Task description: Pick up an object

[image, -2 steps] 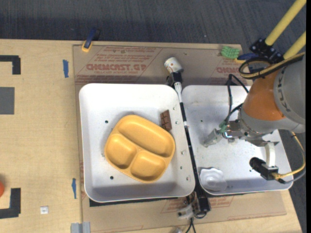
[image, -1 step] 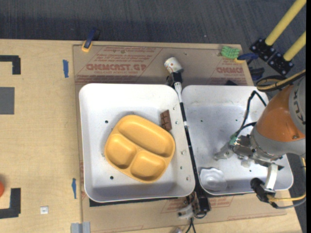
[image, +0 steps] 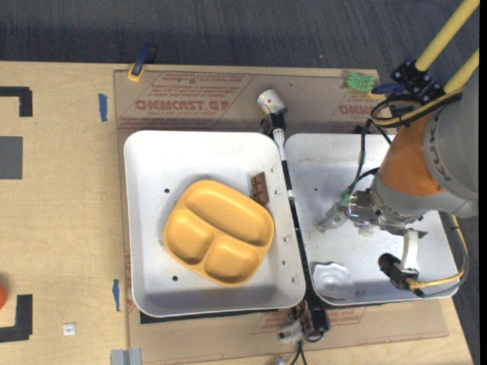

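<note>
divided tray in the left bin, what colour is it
Yellow-orange all over; the divided tray shows plainly in the camera view, lying in the left bin.

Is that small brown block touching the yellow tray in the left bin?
Cannot tell. In the camera view the brown block sits right at the upper right edge of the yellow tray, with no clear gap between them, but the slanted look-down does not settle real contact.

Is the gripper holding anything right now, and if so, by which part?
Cannot be told. The gripper sits low over the right bin, with no object visible at its tip. The yellow tray and the white object lie apart from it.
</note>
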`<state>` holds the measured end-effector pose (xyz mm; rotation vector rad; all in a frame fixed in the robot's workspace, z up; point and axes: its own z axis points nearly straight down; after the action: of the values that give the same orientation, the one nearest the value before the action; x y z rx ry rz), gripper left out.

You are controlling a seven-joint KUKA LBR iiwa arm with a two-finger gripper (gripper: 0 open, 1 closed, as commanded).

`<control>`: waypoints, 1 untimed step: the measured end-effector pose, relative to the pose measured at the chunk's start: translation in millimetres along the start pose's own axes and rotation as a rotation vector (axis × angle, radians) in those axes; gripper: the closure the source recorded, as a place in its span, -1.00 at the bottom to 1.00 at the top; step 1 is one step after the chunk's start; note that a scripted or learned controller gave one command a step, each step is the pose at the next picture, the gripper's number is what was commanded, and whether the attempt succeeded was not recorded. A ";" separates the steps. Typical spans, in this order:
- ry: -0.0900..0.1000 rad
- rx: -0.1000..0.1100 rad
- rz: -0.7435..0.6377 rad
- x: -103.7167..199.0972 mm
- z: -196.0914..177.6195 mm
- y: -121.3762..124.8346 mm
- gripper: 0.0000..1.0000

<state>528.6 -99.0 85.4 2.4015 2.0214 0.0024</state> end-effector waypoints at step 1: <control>0.000 0.000 -0.040 -1.2 0.0 39.2 -1.00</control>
<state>567.1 -106.9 85.4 2.3609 2.0690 0.0021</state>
